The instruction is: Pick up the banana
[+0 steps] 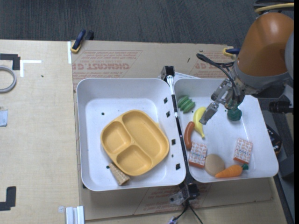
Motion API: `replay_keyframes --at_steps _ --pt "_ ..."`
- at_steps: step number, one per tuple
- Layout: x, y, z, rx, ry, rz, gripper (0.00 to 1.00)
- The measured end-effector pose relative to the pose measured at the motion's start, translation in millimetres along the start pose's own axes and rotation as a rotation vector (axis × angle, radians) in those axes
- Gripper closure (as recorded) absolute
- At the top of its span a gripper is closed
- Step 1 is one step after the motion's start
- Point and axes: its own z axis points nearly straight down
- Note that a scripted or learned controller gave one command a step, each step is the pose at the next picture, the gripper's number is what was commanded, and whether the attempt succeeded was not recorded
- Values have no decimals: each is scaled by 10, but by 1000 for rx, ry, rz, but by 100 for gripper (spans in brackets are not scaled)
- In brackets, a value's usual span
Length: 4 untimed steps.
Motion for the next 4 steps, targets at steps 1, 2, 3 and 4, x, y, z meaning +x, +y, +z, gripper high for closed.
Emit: replay_keyframes --at_steps 1,2,3,4 --pt "4 461 374 1 2 -119 0" --pt "284 397 370 1 3 -187 0" --pt "283 397 370 1 3 -187 0" --pt "346 274 370 0 2 -374 0"
